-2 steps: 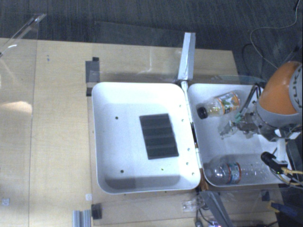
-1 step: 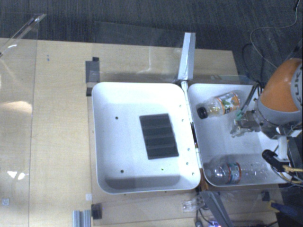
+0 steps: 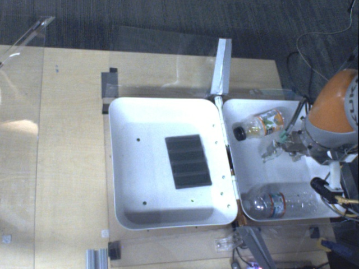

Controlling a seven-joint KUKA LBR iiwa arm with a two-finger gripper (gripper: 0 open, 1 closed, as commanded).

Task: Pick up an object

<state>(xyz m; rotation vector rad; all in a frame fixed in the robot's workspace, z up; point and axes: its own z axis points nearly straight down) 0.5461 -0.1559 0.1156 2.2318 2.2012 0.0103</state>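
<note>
Gripper (image 3: 276,148), finger state indiscernible, low in right bin (image 3: 247,167) beside juice bottle (image 3: 259,124); nothing lifted yet.

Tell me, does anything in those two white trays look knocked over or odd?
Both bottles in the right bin lie on their sides: a yellowish bottle near the far edge and a clear bottle near the front. The dark ribbed block sits slightly askew.

Robotics laboratory test cell. Indicators: wooden bench (image 3: 61,150) carrying two white bins (image 3: 120,150), clear acrylic guard panel (image 3: 33,29), exposed cabling (image 3: 322,35), grey carpet floor (image 3: 140,4).
</note>
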